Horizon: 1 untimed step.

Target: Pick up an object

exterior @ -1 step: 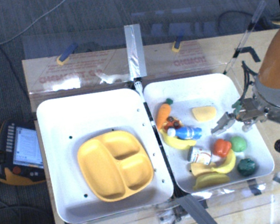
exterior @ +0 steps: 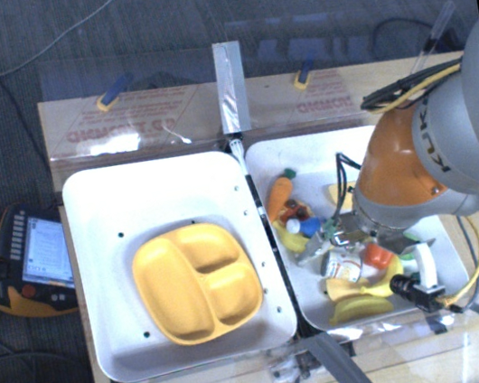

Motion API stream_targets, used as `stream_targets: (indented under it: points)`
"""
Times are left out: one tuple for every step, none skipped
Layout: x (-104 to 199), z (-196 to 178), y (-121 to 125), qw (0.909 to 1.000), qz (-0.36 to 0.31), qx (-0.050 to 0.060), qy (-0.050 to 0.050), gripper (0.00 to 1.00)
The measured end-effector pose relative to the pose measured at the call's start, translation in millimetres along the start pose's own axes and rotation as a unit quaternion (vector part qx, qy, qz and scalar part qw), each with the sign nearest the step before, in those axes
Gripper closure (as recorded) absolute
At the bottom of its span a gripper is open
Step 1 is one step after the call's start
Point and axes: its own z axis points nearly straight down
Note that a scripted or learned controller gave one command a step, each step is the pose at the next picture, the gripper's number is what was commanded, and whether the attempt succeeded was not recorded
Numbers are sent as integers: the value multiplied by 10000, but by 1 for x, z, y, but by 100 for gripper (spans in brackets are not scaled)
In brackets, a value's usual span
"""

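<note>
A yellow divided tray (exterior: 198, 281) sits alone in the left bin (exterior: 96, 211). In the right bin (exterior: 262, 165), a carrot (exterior: 279, 195) and a banana (exterior: 361, 306) lie among clutter; the gripper (exterior: 341, 238) hangs over it, grip state hidden. Best to descend on one separated piece.

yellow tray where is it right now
The yellow tray lies in the left bin, near its middle, across the divider from the toy carrot in the right bin.

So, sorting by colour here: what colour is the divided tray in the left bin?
Yellow: the divided tray shows plainly in the camera view.
</note>
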Motion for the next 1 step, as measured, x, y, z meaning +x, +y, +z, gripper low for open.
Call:
stream_targets:
  points:
    - [-28, 1, 63, 9981, 618, 15, 4, 0]
